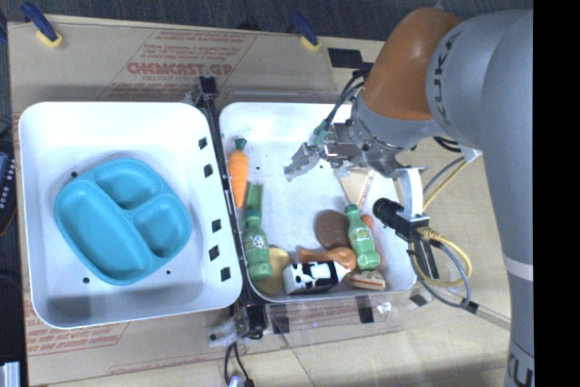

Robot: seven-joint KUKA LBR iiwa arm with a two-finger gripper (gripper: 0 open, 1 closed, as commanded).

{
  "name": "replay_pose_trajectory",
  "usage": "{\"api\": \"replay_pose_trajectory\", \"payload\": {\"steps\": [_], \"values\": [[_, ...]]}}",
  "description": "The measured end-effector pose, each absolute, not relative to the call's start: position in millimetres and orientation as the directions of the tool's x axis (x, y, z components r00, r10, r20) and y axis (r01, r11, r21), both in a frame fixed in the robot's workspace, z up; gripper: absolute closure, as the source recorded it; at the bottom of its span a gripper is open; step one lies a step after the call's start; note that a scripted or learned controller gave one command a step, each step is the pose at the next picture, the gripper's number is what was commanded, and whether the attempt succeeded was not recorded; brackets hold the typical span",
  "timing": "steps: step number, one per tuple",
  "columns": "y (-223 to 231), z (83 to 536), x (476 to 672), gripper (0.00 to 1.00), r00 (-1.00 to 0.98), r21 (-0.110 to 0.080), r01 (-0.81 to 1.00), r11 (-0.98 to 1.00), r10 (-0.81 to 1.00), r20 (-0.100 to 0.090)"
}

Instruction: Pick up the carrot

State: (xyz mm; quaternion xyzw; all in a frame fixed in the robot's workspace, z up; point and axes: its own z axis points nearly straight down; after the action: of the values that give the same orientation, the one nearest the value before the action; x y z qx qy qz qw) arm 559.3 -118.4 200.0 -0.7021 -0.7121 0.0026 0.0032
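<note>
Orange carrot (pixel 237 171) (lower end behind bottle (pixel 256 236))

The carrot (pixel 237 172) lies hard against the bin wall (pixel 216 168) — no gap that side. Right of the carrot the white floor lies bare. Just below it a green bottle (pixel 255 236) crowds its tip.

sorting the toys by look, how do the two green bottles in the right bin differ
The left green bottle lies along the bin's left wall, just below the carrot; the right green bottle sits toward the bin's right side, beside a brown round piece. The left bottle looks longer and reaches the bin's near corner; the right bottle looks shorter and ends by the cow-patterned carton. Both are green with pale labels, with their necks pointing toward the far edge.
</note>
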Motion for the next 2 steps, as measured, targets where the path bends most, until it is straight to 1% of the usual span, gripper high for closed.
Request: {"api": "replay_pose_trajectory", "payload": {"steps": [1, 2], "values": [[-98, 91, 597.5, 0.0, 0.008, -0.006, 1.0, -0.008, 1.0, -0.008], [-94, 93, 620.4, 0.0, 0.233, -0.003, 0.972, -0.233, 0.972, -0.004]]}}
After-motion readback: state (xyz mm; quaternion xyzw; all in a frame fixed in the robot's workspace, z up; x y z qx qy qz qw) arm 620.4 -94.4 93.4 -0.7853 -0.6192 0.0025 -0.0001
